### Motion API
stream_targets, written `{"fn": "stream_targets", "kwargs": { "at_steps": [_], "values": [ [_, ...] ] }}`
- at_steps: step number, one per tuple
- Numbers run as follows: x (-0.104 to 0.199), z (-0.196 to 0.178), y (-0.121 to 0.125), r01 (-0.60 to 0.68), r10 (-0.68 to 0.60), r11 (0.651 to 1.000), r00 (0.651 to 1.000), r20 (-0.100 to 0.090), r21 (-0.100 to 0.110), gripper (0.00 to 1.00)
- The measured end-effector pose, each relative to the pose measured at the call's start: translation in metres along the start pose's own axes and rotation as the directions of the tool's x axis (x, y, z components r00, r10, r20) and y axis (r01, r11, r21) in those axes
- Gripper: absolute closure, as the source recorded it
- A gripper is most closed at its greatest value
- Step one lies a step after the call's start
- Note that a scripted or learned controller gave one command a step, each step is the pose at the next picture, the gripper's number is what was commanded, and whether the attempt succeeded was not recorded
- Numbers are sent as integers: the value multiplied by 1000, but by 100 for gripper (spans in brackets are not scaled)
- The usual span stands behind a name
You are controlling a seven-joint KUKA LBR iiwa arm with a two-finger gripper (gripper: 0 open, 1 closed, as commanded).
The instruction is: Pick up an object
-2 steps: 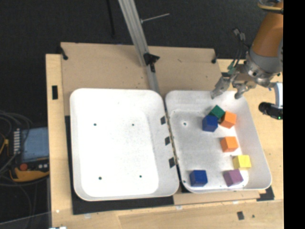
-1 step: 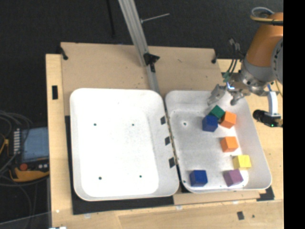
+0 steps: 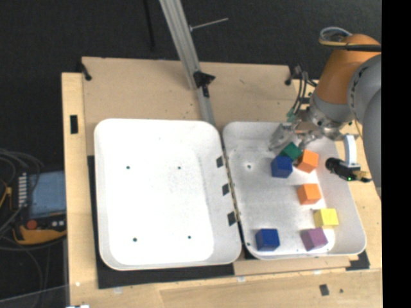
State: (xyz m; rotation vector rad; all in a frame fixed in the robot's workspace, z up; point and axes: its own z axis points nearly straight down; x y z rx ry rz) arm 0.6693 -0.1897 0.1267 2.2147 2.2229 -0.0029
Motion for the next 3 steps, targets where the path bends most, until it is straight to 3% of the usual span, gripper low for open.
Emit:
{"fn": "stream_targets", "kwargs": {
  "at_steps": [1, 3],
  "values": [
    [-1, -15, 1, 1, -1, 1000, 1000, 2, -5, 100],
    [0, -116, 5, 5, -5, 1000, 1000, -1, -7, 100]
  ]
}}
